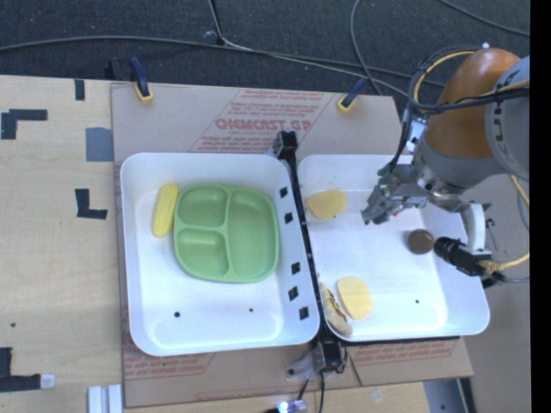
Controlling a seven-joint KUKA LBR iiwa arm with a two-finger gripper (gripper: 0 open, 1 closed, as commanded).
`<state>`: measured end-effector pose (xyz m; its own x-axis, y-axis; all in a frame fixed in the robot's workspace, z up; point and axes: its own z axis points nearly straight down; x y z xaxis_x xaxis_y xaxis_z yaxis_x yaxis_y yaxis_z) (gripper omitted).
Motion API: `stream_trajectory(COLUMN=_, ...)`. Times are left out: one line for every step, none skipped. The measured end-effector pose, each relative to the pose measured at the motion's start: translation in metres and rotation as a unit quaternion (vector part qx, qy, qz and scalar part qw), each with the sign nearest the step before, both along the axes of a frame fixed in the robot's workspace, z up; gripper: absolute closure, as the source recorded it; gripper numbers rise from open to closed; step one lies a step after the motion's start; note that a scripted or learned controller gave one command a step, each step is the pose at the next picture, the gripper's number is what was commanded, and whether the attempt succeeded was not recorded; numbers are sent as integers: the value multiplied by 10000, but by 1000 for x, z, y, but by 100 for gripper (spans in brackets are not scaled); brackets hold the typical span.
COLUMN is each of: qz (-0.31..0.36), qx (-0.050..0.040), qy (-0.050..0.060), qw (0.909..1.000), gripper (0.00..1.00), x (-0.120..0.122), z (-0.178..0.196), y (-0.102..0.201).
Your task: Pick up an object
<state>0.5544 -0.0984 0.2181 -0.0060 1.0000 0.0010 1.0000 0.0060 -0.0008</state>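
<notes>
Two white bins [142,231] sit on cardboard sheet [250,114], w/ blue-yellow clamps [139,81] at far edge.

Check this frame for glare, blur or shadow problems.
Camera view: even lighting; the white bins look bright but not washed out; soft focus overall, and the pincer is a murky blur; the objects cast only faint shadows.

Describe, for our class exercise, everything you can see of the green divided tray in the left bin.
The green divided tray is a pale green, rounded-cornered plate that looks like moulded plastic, with three compartments: two across the top and one larger below. All three look bare. It lies flat in the left bin, slightly rotated, towards the bin's upper middle. A yellow corn cob lies along its left edge, close against it or touching; I cannot tell which.
</notes>
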Motion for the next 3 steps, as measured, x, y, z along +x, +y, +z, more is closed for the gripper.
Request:
stream_trajectory(qz=8, qx=2, qy=-1, qw=10000, gripper=100, x=14, z=6, y=59)
stream_trajectory(qz=-3, qx=-2, qy=-1, qw=10000, gripper=100, x=27, z=10, y=111)
stream_trajectory(qz=-1, qx=-6, qy=5, qw=10000, gripper=100, x=33, z=0, y=169)
